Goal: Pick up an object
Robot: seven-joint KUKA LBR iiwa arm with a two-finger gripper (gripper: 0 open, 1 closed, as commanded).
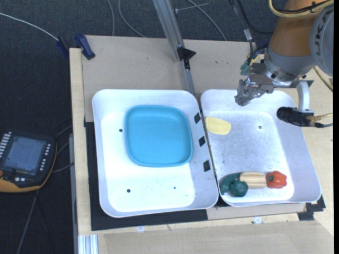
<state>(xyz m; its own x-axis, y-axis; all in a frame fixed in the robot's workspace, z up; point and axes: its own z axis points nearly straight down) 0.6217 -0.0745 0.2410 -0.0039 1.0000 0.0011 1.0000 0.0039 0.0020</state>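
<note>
- Your view looks down on a pale wooden bench [137, 57] standing on dark carpet, with thin cables looping across the floor behind it.
- To your left of the bench, on the floor, lies a handheld control pendant [24, 160] with a grey screen and an orange edge.
- A slim metal rail [170, 25] runs slantwise from the top of the view down to the gap between the bins.
- Two shallow white bins sit side by side. The left bin [108, 189] holds a square light-blue plate [159, 135], lying flat near its middle.
- The right bin [304, 160] holds the loose items. A flat yellow piece [217, 125] lies near its upper left wall.
- Along its near wall you see three items in a row, touching: a dark green object [233, 187], a tan cylinder [253, 180] and a red object [276, 179].
- The arm [299, 30] enters from the upper right, its orange band showing above the grey wrist.
- The gripper [248, 93] hangs over the far edge of the right bin, well apart from the row of three and up and to the right of the yellow piece.
- You cannot tell from this angle how the claw is set; nothing is seen held in it.
- A black fitting [292, 115] sits at the right bin's right wall.
</note>
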